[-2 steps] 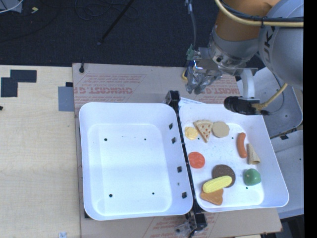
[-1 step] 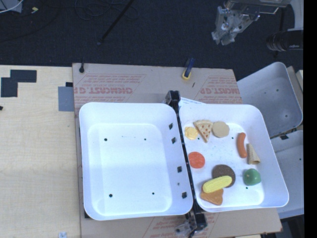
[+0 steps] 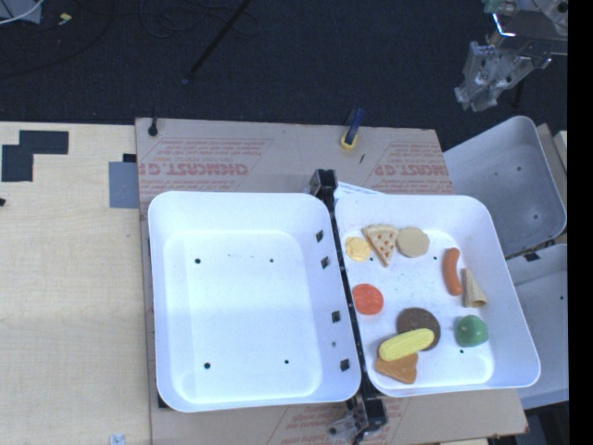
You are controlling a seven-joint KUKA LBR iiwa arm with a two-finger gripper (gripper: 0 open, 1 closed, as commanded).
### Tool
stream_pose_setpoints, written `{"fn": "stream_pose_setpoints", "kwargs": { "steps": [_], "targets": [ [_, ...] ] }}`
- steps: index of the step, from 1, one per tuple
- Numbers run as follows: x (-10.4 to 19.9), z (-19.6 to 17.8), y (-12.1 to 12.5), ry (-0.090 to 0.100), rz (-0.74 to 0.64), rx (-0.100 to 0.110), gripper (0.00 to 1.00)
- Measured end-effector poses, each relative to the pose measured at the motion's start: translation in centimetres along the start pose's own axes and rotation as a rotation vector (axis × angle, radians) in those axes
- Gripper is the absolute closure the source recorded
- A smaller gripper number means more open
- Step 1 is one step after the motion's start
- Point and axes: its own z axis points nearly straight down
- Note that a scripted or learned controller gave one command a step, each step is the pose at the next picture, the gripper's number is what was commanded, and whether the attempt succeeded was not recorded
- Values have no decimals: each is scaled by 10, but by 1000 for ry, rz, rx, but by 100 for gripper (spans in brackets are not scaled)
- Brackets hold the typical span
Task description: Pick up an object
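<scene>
Lying nearest the camera, at the front edge of the right bin point(image 3: 519, 360): an orange wedge point(image 3: 398, 371) touching a yellow corn cob point(image 3: 406, 344), itself overlapping a brown disc point(image 3: 419, 321). Sitting just beside these, toward the right rim, a green ball point(image 3: 471, 331). Resting further back: a red disc point(image 3: 368, 299), a sausage point(image 3: 452, 272), a cone point(image 3: 473, 288), a cheese wedge point(image 3: 381, 243). Hovering well apart from all of them, beyond the surface's far right corner, the hand point(image 3: 482, 86); cannot tell its state.

Two smooth, glossy white plastic bins point(image 3: 241, 397) sit on matt brown printed cardboard point(image 3: 241, 160).
</scene>
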Motion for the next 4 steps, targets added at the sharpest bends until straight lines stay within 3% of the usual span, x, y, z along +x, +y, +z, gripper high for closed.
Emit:
{"fn": "stream_pose_setpoints", "kwargs": {
  "steps": [2, 3, 4],
  "targets": [
    [-126, 0, -81, 0, 0, -1, 100],
    [-177, 0, -110, 2, -2, -1, 100],
    [-179, 128, -139, 6, -5, 10, 100]
  ]
}}
